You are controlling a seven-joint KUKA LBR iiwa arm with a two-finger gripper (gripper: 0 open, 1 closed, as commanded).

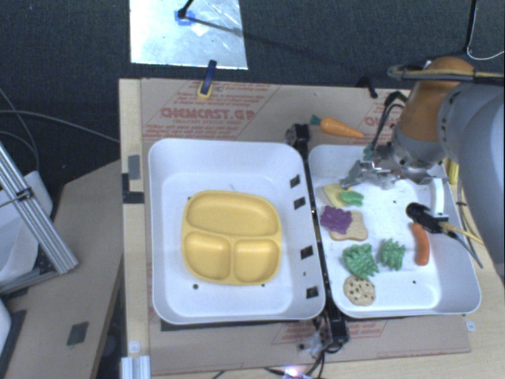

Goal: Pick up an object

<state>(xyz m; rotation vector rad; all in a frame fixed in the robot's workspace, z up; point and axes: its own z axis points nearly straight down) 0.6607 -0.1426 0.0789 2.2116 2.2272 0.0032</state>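
Found the end effector (371, 172) low over the far end of the right bin (406, 287), on the grey arm (465, 125) at the right. Could not tell open from closed at this slant. Saw nothing plainly gripped.

Counted the candidates in that bin:
- a yellow-and-green piece (344, 197) just beside the end effector, on its near-left side
- purple grapes (335, 218) overlapping a slice of toast (359, 230)
- two green broccoli pieces side by side (360, 259) (392, 253)
- a cookie (359, 290) nearest the front rim
- an orange sausage (421, 243) toward the right wall

Noted a carrot (341, 127) outside both bins on the surface (237, 109), past the far rim. Noted a yellow divided plate (231, 235) in the left bin (170, 290), well apart from everything else.

Judged the yellow-and-green piece the likeliest thing to pick up, being closest. Took all of these for toy food: light, stiff, probably smooth and a little slippery, not fragile. Expected little resistance to lifting, but an easy skid across the white floor under an off-centre pinch. Would take hold across the narrow width near the middle, from above, low enough to catch the sides and not only the top. Would keep clear of the grapes lying just in front.
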